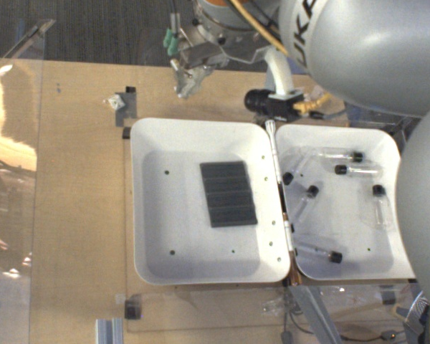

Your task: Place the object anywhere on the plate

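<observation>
Clear tubes untouched, pincer parked high over the bench

Grey arm (373, 41) fills the upper right of my view, and its pincer (188, 84) hangs above the bare wood beyond the far edge of the left bin (147, 192). Whether it is open or closed, I cannot tell: the tip is small and seen at a slant. I see nothing carried in it.

Findings:
1. The task's objects, several clear tubes with black caps (347, 169), lie scattered in the right bin (394, 149), well away from the pincer, below it and to its right in my view.
2. The plate, a dark ribbed rectangle (229, 193), lies flat in the middle of the left bin, below the pincer and nearer to it than the tubes are.
3. No tube is on the plate.

Judgement: the step in hand is the pick. I would choose 1 tube that lies apart from its neighbours, such as the one near the front of the right bin (320, 253), and descend with the jaws square across its length. Clear, round tubes are likely to roll or slip, so I would close at mid-body, lift slowly, and confirm the hold before crossing the rims between the 2 bins.
</observation>
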{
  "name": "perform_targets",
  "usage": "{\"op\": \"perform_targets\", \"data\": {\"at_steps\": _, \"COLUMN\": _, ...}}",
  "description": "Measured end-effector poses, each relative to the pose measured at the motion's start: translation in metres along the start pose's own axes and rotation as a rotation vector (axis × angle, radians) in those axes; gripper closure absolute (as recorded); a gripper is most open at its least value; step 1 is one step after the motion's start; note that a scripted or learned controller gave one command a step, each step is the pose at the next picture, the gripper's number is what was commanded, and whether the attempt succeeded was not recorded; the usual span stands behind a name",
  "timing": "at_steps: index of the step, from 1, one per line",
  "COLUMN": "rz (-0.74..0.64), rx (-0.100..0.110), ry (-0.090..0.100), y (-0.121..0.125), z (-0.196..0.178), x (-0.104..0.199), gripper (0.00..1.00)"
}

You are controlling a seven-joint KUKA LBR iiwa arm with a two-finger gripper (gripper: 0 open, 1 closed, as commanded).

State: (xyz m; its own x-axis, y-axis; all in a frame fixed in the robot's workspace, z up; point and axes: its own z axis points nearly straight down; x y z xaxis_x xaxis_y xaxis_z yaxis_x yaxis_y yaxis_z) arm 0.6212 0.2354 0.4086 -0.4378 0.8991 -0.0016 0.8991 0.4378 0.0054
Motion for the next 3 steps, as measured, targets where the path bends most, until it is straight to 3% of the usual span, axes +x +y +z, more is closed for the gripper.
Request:
{"op": "perform_targets", "data": {"at_steps": 1, "rz": 0.403, "rx": 0.002, "ry": 0.000, "y": -0.032, "z": 0.019, "x": -0.011, "gripper": 1.00}}
{"op": "perform_targets", "data": {"at_steps": 2, "rz": 1.031, "rx": 0.006, "ry": -0.002, "y": 0.013, "z": 0.093, "x": -0.035, "gripper": 1.00}}
{"op": "perform_targets", "data": {"at_steps": 3, "rz": 1.511, "rx": 0.004, "ry": 0.001, "y": 0.032, "z": 0.107, "x": -0.018, "gripper": 1.00}}
